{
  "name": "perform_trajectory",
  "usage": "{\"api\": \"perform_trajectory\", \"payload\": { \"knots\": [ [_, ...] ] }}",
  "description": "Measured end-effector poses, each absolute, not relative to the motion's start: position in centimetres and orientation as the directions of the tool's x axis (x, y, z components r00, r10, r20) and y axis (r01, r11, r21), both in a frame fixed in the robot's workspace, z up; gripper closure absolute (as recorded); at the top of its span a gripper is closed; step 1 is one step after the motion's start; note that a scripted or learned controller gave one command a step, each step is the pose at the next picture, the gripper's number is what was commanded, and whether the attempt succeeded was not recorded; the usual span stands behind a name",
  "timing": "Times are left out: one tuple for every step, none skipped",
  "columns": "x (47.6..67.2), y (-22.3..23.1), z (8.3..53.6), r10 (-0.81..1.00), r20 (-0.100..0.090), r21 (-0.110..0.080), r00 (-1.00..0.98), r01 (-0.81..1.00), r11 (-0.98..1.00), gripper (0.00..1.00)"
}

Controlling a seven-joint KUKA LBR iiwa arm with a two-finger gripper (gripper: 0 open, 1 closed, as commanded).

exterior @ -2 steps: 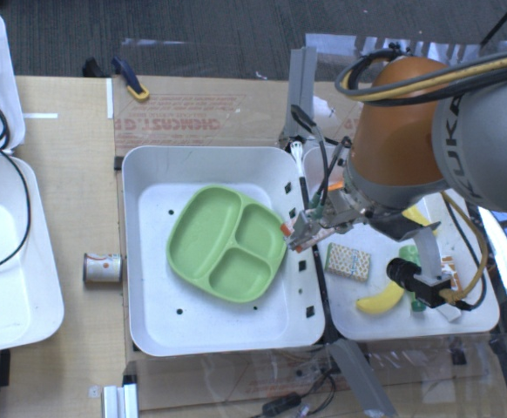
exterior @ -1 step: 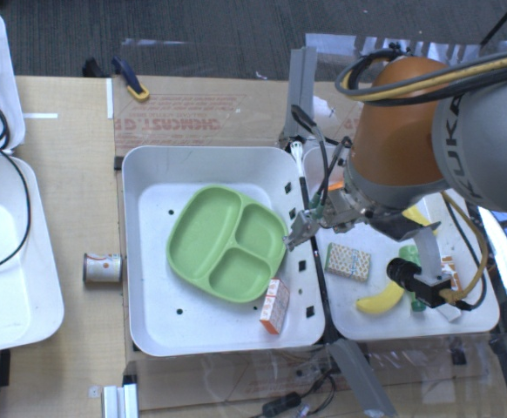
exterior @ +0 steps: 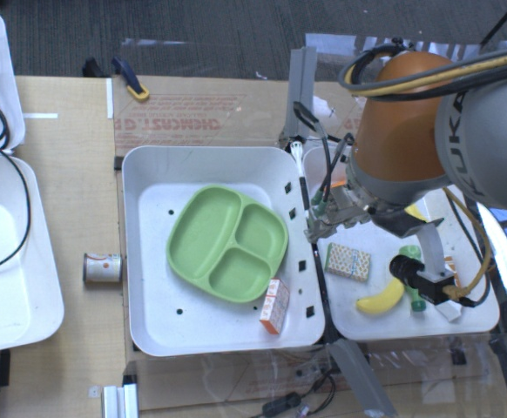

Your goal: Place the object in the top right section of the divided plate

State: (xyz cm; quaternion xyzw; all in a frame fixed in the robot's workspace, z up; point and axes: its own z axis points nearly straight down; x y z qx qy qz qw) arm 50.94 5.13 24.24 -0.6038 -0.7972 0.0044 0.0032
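The green divided plate (exterior: 227,242) lies in the left bin (exterior: 149,320), with nothing resting in its sections. A small orange and white carton (exterior: 273,306) stands just off the plate's lower right edge. My gripper (exterior: 321,219) hangs over the wall between the two bins, above the left edge of the right bin (exterior: 349,316). Nothing shows in its grasp. In the right bin a patterned block (exterior: 348,261) lies just below and to the right of the gripper, and a yellow banana (exterior: 381,300) lies lower down.
A green item (exterior: 408,252) sits partly hidden under the wrist in the right bin. Outside the bins, a small can (exterior: 102,268) lies on the bench at the left, and a blue and yellow tool (exterior: 131,81) at the back.
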Motion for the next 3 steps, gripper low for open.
{"api": "perform_trajectory", "payload": {
  "knots": [
    [48.0, -2.3, 27.4, 0.687, 0.002, -0.002, -0.727, 0.687, 0.727, 1.00],
    [47.9, 5.2, 24.2, 0.580, 0.003, -0.003, -0.815, 0.580, 0.815, 1.00],
    [47.9, 10.0, 23.5, 0.591, 0.003, -0.003, -0.806, 0.591, 0.806, 1.00]
  ]
}}
